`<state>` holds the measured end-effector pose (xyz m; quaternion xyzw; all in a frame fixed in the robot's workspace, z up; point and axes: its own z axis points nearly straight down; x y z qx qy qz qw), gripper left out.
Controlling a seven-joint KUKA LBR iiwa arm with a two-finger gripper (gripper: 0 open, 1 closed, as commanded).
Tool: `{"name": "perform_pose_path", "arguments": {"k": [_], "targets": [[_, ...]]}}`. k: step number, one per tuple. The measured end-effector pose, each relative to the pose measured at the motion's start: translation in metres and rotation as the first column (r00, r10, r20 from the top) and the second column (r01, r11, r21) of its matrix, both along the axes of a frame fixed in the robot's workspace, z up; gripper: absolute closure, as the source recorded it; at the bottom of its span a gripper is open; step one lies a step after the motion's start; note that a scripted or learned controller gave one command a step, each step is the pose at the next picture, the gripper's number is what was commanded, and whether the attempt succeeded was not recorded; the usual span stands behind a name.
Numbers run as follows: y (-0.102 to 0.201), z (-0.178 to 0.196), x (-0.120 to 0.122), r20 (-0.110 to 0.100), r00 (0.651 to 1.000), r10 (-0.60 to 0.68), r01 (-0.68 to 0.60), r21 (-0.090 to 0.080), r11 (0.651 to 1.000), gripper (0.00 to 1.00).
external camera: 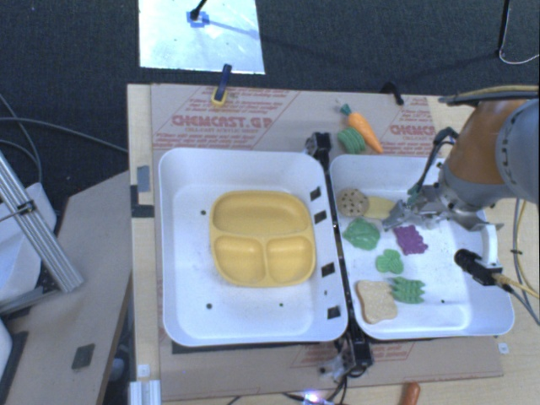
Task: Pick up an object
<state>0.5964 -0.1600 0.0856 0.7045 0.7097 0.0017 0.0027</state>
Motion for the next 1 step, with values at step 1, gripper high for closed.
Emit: {"name": "perform_pose_path", "arguments": {"k": [1], "targets": [[-0.0268,0.0507,0.0033,0.000,1.000,-0.007,0.007,-0.001,1.000,0.00]]}}
